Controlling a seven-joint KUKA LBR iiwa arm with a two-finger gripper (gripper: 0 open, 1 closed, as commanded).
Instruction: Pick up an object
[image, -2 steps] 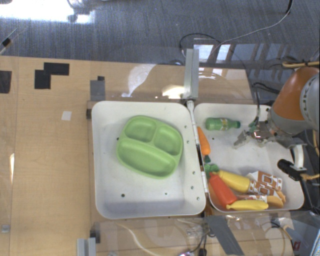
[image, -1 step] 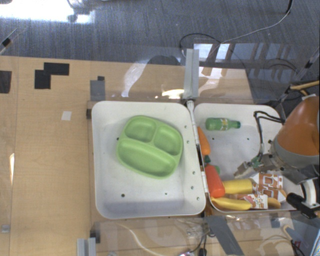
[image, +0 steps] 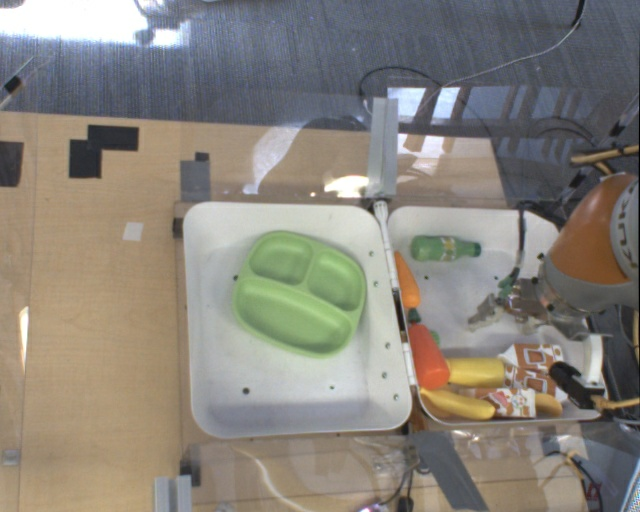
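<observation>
The camera view is taken from above the bench, where two white bins are set side by side. The gripper (image: 492, 310) is seen low over the right bin (image: 450, 285), right of the frame's centre, with the grey arm and its orange band (image: 597, 235) reaching in from the right edge. Its two fingers appear slightly apart, and nothing is seen between them; the bare white floor of the bin lies beneath the tips. Whether the floor is touched cannot be told.

A green bottle (image: 444, 248) is laid on its side near the upper part of the right bin, well apart from the gripper. An orange carrot (image: 407, 282) lies along the bin's left wall, and a red-orange pepper-like piece (image: 428, 357) sits just below it. Two yellow bananas (image: 468, 388) are found in the lower part, beside a red-and-white patterned packet (image: 528, 375). Print is seen on the packet and the bottle's label, but no writing can be read.

A green divided plate (image: 299, 291) rests in the left bin (image: 215, 390).
</observation>
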